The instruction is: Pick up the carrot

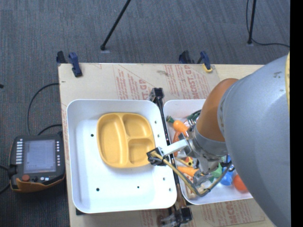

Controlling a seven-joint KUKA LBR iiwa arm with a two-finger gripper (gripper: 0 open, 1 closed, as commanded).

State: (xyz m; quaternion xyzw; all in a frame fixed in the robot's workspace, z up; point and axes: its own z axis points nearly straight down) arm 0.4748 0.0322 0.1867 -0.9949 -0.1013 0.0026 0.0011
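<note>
I judge the pick not yet done: the carrot (180, 125) lies in the right bin (176, 106), just up-view of the pincer (204, 176), which hangs low over that bin's clutter. I cannot tell the pincer's state, as the wrist hides it. Left of the pincer, the left bin (85, 183) holds a yellow divided plate (124, 138) with bare compartments. Around the pincer lie mixed toys, another orange piece (187, 170) beside it and a blue one (227, 178) to its right.
</note>
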